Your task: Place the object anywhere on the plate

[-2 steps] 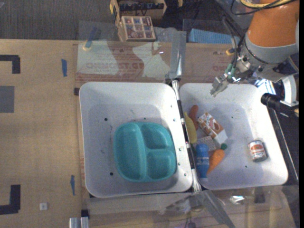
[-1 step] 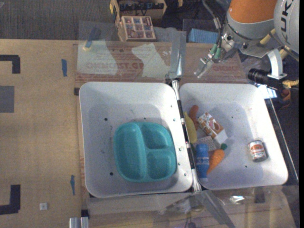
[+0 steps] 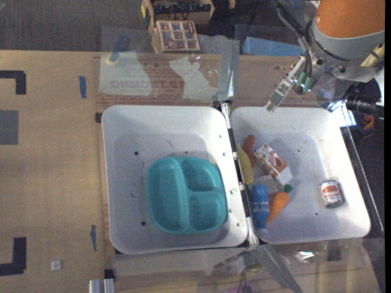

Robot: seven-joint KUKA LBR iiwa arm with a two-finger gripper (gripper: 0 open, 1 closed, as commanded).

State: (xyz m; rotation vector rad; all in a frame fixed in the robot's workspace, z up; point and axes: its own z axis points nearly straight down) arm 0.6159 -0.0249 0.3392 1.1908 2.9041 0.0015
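objects for the task lay clustered in the right bin [image 3: 351, 182], along its left side, while the teal plate [image 3: 185, 194] sat apart in the left bin [image 3: 122, 139], toward that bin's lower right. the plate had three compartments, and nothing lay on it.

in the cluster, a small carton [image 3: 272, 162] with a red and white printed face sat tilted near the middle of the right bin. to its left a reddish sausage-like piece [image 3: 249, 143] and a pale yellow banana-like piece [image 3: 245, 165] lay close against the bin's left wall; their exact shapes were hard to make out. below them a blue bottle-like item [image 3: 260, 205] stood beside an orange carrot [image 3: 277, 205] with a green top, the two touching or nearly so. a grey patterned patch between the carton and the blue item was too blurred to identify. a small can [image 3: 330, 193] with a red label lay by itself, well apart, near the bin's right side.

the gripper [image 3: 273, 104] hung at the upper right of the frame, above the top edge of the right bin, slanting down to the left. its fingers appeared as one thin pale tip, so whether they were parted could not be told; nothing was seen between them. the arm [image 3: 348, 17] was cut off by the top and right of the frame.

above the bins, a clear sheet [image 3: 165, 72] lay over the bench [image 3: 49, 163], its glare blurring print beneath. a cardboard box [image 3: 177, 5] and a small patterned box [image 3: 177, 35] sat at the top centre.
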